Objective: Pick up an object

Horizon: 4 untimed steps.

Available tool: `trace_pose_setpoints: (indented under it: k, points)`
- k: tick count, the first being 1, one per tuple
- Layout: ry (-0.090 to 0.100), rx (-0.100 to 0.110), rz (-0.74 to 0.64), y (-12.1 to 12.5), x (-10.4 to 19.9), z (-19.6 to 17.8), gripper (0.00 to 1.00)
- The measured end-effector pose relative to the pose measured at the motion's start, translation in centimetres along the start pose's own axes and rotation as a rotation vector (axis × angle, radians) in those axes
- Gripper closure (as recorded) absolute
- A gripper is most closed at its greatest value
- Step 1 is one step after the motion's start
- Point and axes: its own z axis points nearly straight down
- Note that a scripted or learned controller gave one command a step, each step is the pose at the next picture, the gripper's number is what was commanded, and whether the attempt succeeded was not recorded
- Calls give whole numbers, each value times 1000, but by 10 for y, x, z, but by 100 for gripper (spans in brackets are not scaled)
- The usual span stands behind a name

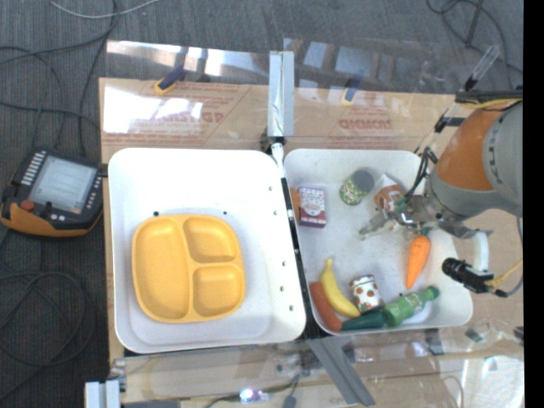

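Bench bins: left (195,164) holds yellow tray (189,267); right (331,164), carrot (416,260); fingers' (374,225) spread unclear.

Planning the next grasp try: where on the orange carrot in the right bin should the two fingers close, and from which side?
Probably across the thick upper half of the orange carrot, coming straight down from above. It lies flat on the floor of the right white bin, tapering toward the near wall, with bare floor on both long sides for the fingers. The gripper hovers just beyond its thick end.

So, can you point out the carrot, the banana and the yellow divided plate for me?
carrot (416,260): camera view, middle of its orange body.
banana (334,288): camera view, middle of its curved yellow peel.
yellow divided plate (146,266): camera view, bare floor of its long left compartment.
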Motion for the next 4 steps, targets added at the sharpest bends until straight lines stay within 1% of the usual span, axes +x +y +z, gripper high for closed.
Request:
trace_pose_setpoints:
  k: [1, 2, 3, 4]
  points:
    - [-4, -8, -30, -48, 0, -3, 0]
    - [-24, 9, -29, -30, -15, -134, 0]
    - [-12, 6, -82, -30, -9, -7, 0]
    - [-25, -2, -176, 37, -3, 0, 0]
